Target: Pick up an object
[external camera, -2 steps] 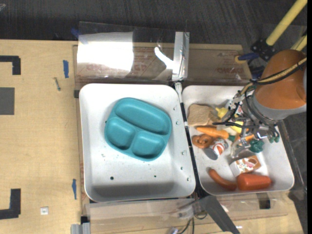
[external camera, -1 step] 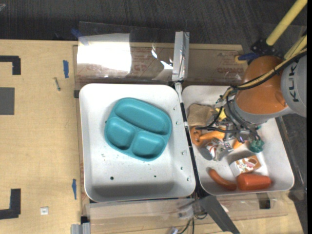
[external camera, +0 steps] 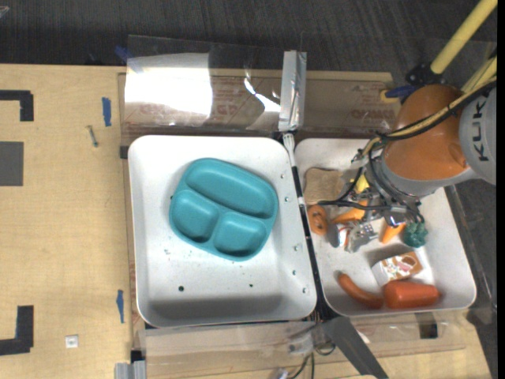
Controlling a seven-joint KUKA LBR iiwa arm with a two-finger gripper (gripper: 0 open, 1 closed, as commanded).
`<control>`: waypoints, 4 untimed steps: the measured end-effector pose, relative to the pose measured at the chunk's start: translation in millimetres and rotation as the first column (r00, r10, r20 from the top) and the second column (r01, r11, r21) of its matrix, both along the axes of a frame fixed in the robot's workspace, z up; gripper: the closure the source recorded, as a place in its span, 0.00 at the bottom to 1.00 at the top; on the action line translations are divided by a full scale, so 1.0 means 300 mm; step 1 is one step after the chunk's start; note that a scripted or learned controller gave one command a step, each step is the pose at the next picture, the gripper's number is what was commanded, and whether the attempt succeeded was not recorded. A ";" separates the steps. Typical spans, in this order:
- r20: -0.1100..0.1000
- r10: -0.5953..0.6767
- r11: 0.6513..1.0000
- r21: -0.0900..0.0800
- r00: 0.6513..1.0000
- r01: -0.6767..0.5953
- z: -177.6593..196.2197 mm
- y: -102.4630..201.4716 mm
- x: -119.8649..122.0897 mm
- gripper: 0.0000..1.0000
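The right bin [external camera: 461, 279] holds several small items. A tan slice [external camera: 321, 184] lies at its back left and an orange piece [external camera: 317, 221] by its left wall. A reddish sausage [external camera: 359, 289] and a red-orange block [external camera: 410, 294] lie along the front. A white packet [external camera: 398, 266] sits just behind the block, with a small teal item [external camera: 416, 232] further back. My gripper [external camera: 367, 215] hangs low over the middle of this bin under the orange wrist band [external camera: 426, 136]. Cables and the wrist hide much of it, and small orange and grey bits crowd around it.
The left bin [external camera: 154, 275] carries a teal divided plate [external camera: 223, 207]. A clear plastic sheet [external camera: 205, 93] and a metal divider [external camera: 291, 89] stand behind the bins. A yellow pole [external camera: 465, 26] slants at the top right. The wooden bench [external camera: 55, 235] stretches left.
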State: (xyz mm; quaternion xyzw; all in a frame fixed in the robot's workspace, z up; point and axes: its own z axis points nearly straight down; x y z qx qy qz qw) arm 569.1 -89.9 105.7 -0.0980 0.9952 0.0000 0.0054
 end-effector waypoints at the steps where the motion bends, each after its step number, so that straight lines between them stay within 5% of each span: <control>1: 0.006 -0.088 0.996 0.002 0.996 0.088 0.430 0.176 -0.132 1.00; 2: -0.010 -0.191 0.982 0.001 0.981 0.191 0.260 0.294 -0.199 1.00; 3: -0.003 -0.109 0.994 0.001 0.994 0.109 0.402 0.353 -0.147 1.00; 4: -0.006 -0.124 0.992 0.002 0.992 0.124 0.425 0.470 -0.249 1.00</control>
